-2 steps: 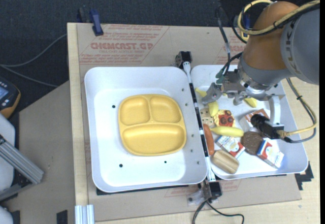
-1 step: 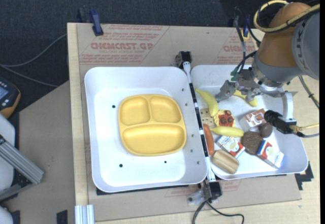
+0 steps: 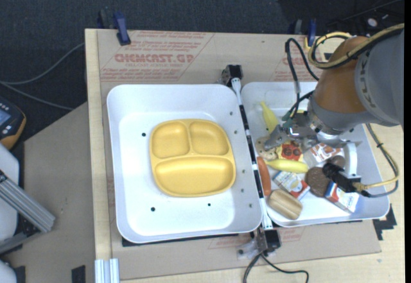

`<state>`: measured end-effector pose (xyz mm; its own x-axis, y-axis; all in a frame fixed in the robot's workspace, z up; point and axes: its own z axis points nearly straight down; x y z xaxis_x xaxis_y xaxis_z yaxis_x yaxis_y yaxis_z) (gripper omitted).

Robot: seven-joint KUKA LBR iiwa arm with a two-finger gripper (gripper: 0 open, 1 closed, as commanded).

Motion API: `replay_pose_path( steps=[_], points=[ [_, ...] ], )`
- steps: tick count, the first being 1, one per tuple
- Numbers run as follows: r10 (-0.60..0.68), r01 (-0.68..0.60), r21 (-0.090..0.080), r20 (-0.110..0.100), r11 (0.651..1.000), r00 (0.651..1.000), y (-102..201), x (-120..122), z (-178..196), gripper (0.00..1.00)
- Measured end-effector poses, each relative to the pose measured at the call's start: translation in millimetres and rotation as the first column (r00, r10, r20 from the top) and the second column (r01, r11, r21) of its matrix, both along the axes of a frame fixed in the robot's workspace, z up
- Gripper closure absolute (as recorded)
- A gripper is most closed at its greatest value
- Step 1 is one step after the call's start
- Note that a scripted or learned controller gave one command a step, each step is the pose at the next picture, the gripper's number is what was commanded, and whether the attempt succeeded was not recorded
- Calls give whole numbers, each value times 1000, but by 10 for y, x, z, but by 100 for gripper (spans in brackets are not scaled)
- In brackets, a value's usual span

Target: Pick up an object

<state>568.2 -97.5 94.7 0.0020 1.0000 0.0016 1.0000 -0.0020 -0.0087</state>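
The right bin holds a heap of small objects. A yellow banana lies in its middle, and a slim yellow piece stands above it. An orange-red sausage lies along the left wall, with a tan bread roll at the front. A brown round piece and a red and white box lie to the right. My gripper is low over the heap's upper left, just above a red spotted item. The wrist hides its tip.
The left bin holds a yellow divided plate. A black clamp sits where the bins meet at the back. Cables loop over the right bin's far edge. The arm's grey and orange body covers the bin's back right.
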Motion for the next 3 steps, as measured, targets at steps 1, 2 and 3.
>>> replay_pose_path(
  steps=[1,2,3],
  points=[
    [0,0,-1,17,1000,1000,-58,-173,-72,0],
    [2,-2,-3,23,1000,1000,-56,-153,46,100],
    [10,-10,0,22,1000,1000,559,254,960,100]
  ],
)
